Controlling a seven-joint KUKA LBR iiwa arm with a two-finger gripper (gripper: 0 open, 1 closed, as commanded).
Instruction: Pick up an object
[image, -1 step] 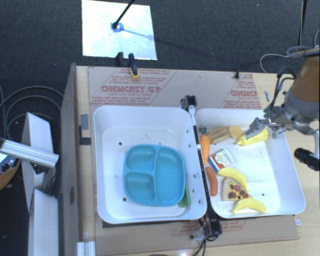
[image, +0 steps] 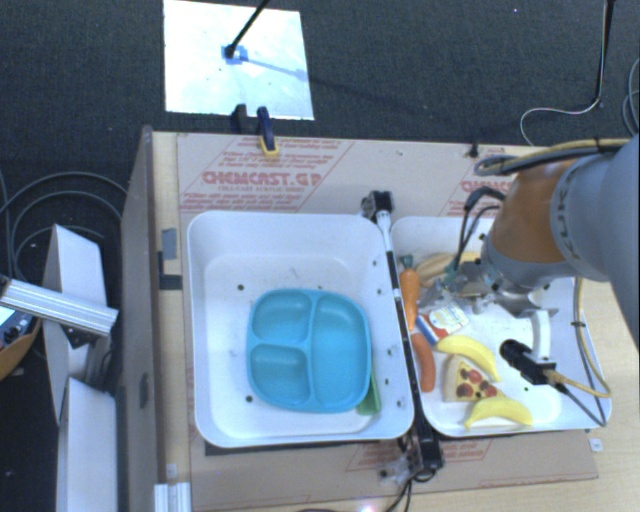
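Note:
The right bin (image: 575, 425) holds several toy foods. An orange carrot (image: 408, 288) lies along its left wall, with a red sausage (image: 424, 362) below it. Near the front are a yellow banana (image: 470, 347), a pizza slice (image: 468, 382) and a second banana (image: 500, 411). A tan bread piece (image: 433, 265) and a small white card with red and blue marks (image: 441, 322) lie near the middle. My gripper (image: 452, 287) is low inside this bin, just right of the carrot and over the bread piece and card. Nothing shows as held.
The left bin (image: 230, 250) carries a blue divided plate (image: 305, 350) with a green item (image: 371, 397) poking out under its right edge. A black clamp (image: 378, 205) sits atop the wall between the bins. Cables (image: 575, 385) trail from the arm over the right bin's right side.

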